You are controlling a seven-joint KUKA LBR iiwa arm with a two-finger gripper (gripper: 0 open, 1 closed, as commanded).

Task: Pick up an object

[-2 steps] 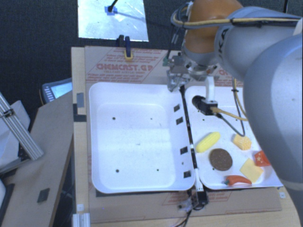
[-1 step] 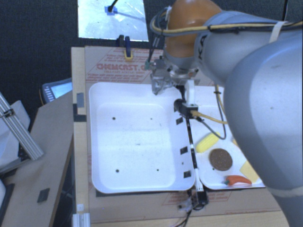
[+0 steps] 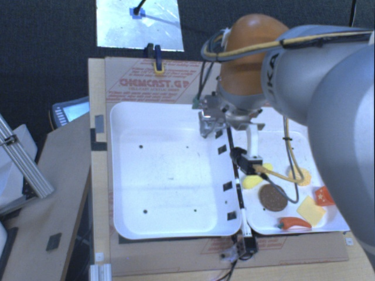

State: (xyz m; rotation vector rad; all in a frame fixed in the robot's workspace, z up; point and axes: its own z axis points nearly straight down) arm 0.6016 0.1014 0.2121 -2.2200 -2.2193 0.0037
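The gripper (image 3: 208,126) is hanging over the ridge (image 3: 234,186) where the two bins meet, toward its 12 o'clock end. Nothing is showing in its grasp, and I cannot tell whether it is open or closed, since the wrist is covering that part.

The things to pick are lying in the right bin (image 3: 262,218), toward 4 to 5 o'clock from the gripper and well apart from it. They are a yellow piece (image 3: 252,182), a brown disc (image 3: 273,198), a yellow block (image 3: 310,209), a red piece (image 3: 323,196) and an orange piece (image 3: 293,222).

Judging from here, a straight descent is risking a strike on the ridge or on a bin wall. A drift toward 9 o'clock is risking a close on bare plastic in the left bin (image 3: 164,174). The things are sitting close together, the disc just beside the yellow piece, so a grab at one is likely to be shoving its neighbour. The disc is lying flat and is probably offering little to grip.

The bins are resting on a cardboard sheet (image 3: 146,81) with red lettering on the bench (image 3: 64,174). A clamp (image 3: 157,60) is holding the sheet at 12 o'clock. A shiny square panel (image 3: 137,16) is hanging against the dark backdrop, and a metal rail (image 3: 23,163) is leaning at 9 o'clock.
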